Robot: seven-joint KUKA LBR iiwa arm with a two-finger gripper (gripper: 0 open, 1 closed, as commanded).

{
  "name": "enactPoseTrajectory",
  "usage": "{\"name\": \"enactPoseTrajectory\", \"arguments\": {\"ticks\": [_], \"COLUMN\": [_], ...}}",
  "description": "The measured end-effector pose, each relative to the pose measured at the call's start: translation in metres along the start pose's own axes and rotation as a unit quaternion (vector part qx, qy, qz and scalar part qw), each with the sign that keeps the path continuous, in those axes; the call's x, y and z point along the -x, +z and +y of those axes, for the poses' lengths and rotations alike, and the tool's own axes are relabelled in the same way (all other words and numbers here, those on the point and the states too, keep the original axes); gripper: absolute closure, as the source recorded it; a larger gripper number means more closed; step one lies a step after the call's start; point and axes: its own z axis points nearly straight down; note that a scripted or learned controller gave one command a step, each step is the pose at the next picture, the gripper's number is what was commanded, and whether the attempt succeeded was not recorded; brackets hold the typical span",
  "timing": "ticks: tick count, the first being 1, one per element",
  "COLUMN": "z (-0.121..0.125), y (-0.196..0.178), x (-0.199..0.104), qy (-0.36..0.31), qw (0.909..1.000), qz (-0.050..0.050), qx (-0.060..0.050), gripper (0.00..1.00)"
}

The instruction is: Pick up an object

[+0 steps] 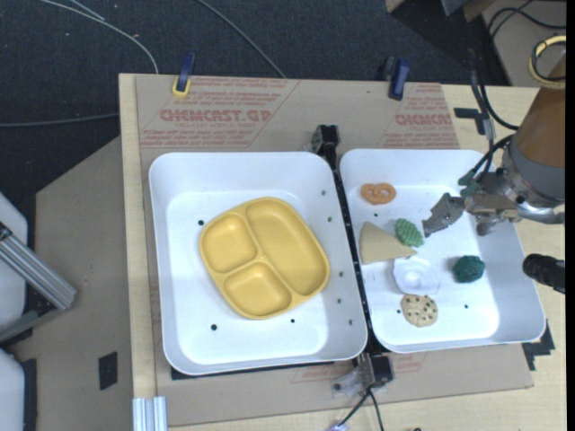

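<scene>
Tool [460, 212] open, holding nothing, above right bin [512, 321]. Nearest: green knobbly piece [409, 232] touching cream wedge [382, 243]. Nearby: pretzel [378, 192], cookie [419, 310], dark green lump [467, 268].

The arm [544, 142] shows an orange-brown rounded band at its upper part, with a grey, smooth, curved ring beneath it near the wrist. Below that ring sits a cluster of dull metal-grey parts, angular and bracket-like, with darker recesses between them. From this cluster the gripper [442, 215] extends as grey, flat-sided metal with a darker tip. Thin black cables [486, 119] run along the arm's upper side and loop past the grey ring. A black rounded piece [549, 270] juts out just below the grey ring. Any screws or markings are too small to make out.
</scene>
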Motion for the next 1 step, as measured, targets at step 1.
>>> {"name": "enactPoseTrajectory", "arguments": {"ticks": [1], "z": [0.0022], "y": [-0.0064], "x": [-0.0003], "qy": [-0.002], "qw": [1.0], "qz": [-0.001], "qx": [0.007], "gripper": [0.0]}}
